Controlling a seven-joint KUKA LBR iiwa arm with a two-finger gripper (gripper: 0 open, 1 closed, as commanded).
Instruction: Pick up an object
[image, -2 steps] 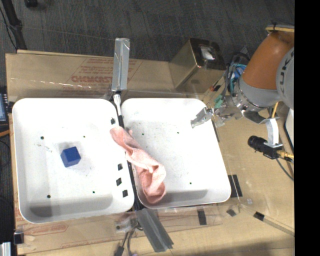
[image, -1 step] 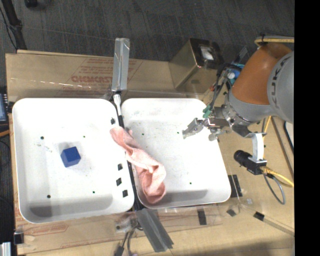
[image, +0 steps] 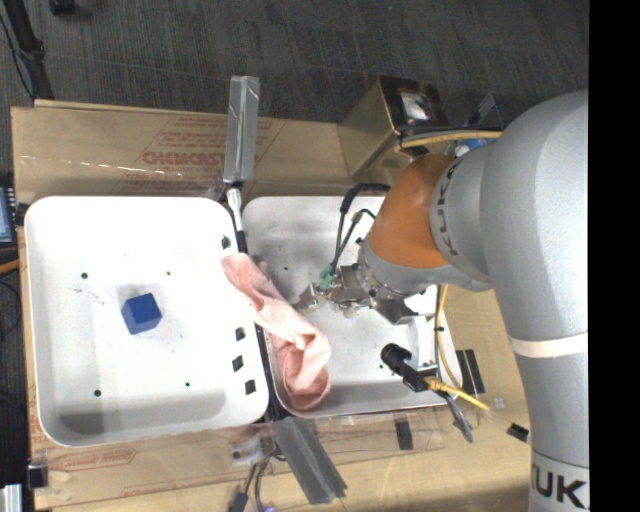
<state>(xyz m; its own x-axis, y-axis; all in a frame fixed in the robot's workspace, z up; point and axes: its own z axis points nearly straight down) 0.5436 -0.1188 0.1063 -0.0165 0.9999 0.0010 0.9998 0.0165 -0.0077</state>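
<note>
While a blue cube (image: 142, 312) sits in the left bin (image: 60, 230), a pink cloth (image: 285, 335) drapes the right bin (image: 290, 215).

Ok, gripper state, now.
Gripper: low in the right bin, next to the pink cloth; whether it is open or closed cannot be told.

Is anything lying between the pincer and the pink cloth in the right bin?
Nothing visible does. The pincer sits just right of the pink cloth, with bare floor of the right bin between them.
</note>
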